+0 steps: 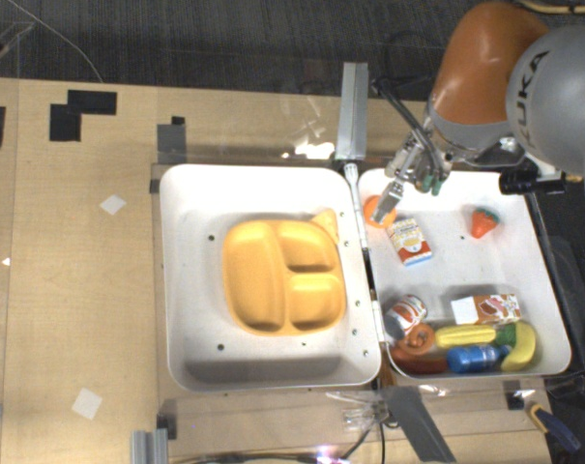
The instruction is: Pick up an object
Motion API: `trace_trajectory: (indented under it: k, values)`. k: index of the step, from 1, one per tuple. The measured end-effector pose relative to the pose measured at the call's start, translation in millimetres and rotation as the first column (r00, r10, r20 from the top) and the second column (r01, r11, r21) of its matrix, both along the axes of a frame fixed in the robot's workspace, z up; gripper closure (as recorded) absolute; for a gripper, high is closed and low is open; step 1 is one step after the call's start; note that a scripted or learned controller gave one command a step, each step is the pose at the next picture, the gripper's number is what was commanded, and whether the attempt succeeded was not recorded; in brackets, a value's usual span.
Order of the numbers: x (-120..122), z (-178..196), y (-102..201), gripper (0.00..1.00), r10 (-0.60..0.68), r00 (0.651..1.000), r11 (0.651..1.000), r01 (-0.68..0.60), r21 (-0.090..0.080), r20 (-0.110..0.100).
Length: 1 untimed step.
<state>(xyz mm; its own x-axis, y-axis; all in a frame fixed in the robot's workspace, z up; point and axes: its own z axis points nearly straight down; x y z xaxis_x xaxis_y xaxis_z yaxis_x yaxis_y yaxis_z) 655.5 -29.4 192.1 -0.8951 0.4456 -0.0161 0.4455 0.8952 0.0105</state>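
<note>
The claw (387, 204) hangs over the right bin's (548, 288) upper-left corner, just beside a small orange (373, 210); whether it is spread, I cannot tell. The orange looks light, round, probably slippery: best gripped across its middle.

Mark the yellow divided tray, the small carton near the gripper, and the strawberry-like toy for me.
yellow divided tray (280, 276), camera view, on the ridge between its compartments.
small carton (410, 241), camera view, middle of its top face.
strawberry-like toy (482, 223), camera view, on its red-orange body.
</note>
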Motion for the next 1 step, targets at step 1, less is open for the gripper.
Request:
trace_trajectory:
  k: [1]
  values:
    - [5.0, -98.5, -64.8, 0.00, -0.115, 0.993, 0.993, 0.115, -0.004, -0.020]
